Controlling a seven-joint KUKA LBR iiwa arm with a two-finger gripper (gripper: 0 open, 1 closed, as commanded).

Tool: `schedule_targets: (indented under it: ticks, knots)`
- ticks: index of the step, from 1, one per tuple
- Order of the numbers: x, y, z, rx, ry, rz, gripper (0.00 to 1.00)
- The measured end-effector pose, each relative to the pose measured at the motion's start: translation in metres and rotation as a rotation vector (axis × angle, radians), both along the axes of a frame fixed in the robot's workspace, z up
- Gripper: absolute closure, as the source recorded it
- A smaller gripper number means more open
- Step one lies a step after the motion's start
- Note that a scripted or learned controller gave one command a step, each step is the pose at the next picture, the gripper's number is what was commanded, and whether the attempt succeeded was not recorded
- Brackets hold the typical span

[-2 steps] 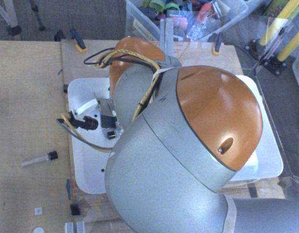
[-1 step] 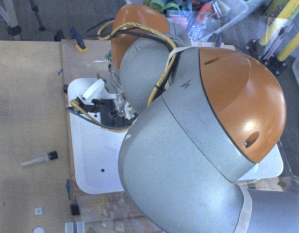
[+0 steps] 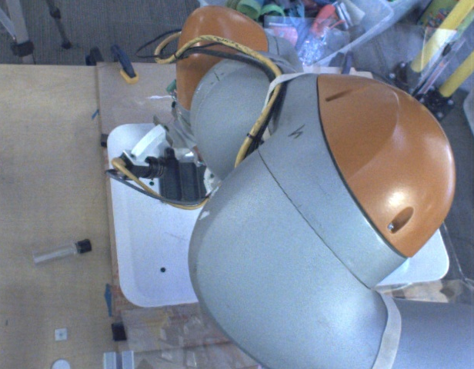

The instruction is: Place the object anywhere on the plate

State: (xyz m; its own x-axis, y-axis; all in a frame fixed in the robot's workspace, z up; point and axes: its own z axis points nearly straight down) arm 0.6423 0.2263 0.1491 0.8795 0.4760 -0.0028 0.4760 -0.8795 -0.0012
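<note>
The grey and orange arm (image 3: 314, 206) covers most of the camera view and hides the right bin. Its wrist bends down over the far part of the left white bin (image 3: 145, 260). The black gripper body (image 3: 171, 177) hangs there just above the bin floor, wrapped by a yellow cable. Its fingertips are hidden behind the body. I make out no plate and no task object; the arm hides the ground where they could lie.
A small dark speck (image 3: 162, 268) lies on the left bin's floor. On the wooden bench to the left rests a small clear tube with a black cap (image 3: 61, 250). Clear tubs of coloured toys (image 3: 314, 6) stand behind the bench.
</note>
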Motion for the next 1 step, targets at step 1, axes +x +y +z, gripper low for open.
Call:
schedule_targets:
  ticks: [1]
  knots:
    - [0.012,-0.0559,-0.0333,0.001,-0.001,-0.267,0.0]
